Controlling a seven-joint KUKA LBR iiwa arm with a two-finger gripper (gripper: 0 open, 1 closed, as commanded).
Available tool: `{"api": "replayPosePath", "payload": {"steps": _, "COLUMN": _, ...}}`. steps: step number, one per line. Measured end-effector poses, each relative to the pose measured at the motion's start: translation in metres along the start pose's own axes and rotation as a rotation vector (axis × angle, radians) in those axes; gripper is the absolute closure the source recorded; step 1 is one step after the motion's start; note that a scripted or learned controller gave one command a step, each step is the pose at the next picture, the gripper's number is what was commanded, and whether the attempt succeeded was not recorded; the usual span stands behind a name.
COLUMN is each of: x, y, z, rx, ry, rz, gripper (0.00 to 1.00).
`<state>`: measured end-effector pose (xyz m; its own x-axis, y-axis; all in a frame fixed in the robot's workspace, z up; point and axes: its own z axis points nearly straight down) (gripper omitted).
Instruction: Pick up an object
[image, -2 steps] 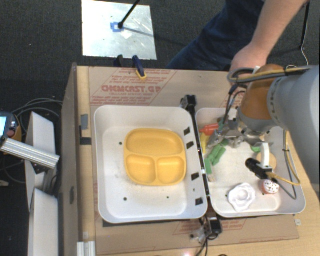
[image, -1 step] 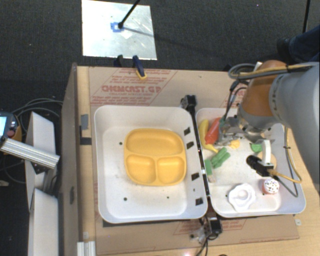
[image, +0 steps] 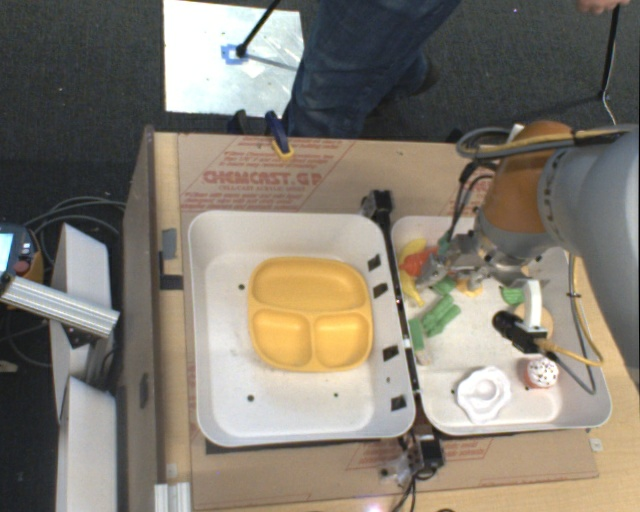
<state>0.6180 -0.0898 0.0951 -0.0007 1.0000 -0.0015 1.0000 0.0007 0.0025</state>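
Note:
My gripper (image: 452, 268) is low in the right bin (image: 585, 405), over its upper left part. Just left of it lies an orange-red piece (image: 413, 262), with a yellow piece (image: 410, 291) below that. A green block-like toy (image: 435, 318) lies a little below the gripper, and a small yellow-green bit (image: 468, 291) sits close under it. Another green piece (image: 512, 295) lies to the gripper's right. The view shows nothing held.
A yellow divided plate (image: 308, 312) lies in the left bin (image: 225, 400). A white round object (image: 483, 390) and a small speckled ball (image: 541, 373) sit near the right bin's front. A person in jeans (image: 350, 60) stands beyond the bench.

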Motion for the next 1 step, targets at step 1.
{"api": "replayPosePath", "payload": {"steps": 1, "x": -0.0101, "y": 0.0451, "z": 0.0104, "rx": 0.010, "ry": -0.009, "rz": -0.002, "gripper": 0.00}}
